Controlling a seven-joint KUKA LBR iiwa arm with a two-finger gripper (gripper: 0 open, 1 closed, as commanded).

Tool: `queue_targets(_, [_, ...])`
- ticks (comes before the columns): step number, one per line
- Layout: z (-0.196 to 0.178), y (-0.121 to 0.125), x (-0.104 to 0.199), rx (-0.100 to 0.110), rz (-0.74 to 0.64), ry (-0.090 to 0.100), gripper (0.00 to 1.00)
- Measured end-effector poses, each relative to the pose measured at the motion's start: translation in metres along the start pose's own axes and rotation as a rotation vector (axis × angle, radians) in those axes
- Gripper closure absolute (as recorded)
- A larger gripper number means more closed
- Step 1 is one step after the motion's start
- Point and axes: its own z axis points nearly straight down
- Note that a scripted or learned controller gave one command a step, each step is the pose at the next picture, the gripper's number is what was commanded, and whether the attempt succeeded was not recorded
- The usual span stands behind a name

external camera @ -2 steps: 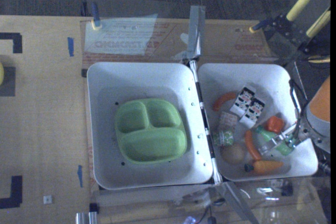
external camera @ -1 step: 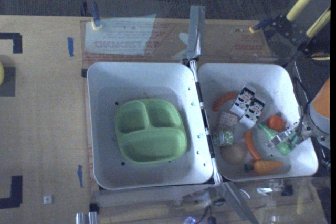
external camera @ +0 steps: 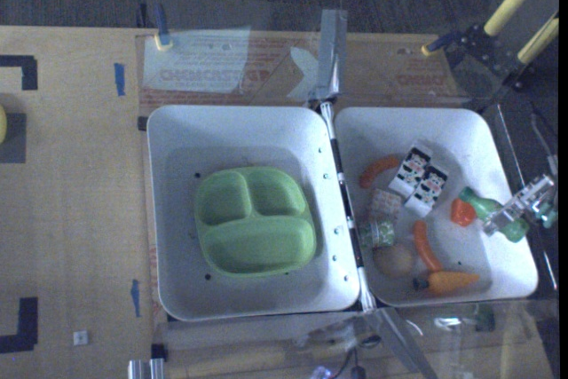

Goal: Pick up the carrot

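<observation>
**Carrot at near edge of right bin, gripper off to the side**

Left shallow white bin (external camera: pixel 169 146) held a green sectioned plastic plate (external camera: pixel 256 220). Right shallow white bin (external camera: pixel 484 138) held mixed toys. Metal two-finger gripper (external camera: pixel 525 207) hovered over its right rim; grip state could not be told. Orange tapered carrot (external camera: pixel 448 281) lay flat near the front wall, apart from the gripper.
</observation>
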Motion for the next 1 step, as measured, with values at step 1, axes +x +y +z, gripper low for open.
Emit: queue_targets(1, [0.0001, -0.0003, -0.0001, 0.000, 0.000, 0.000, 0.00])
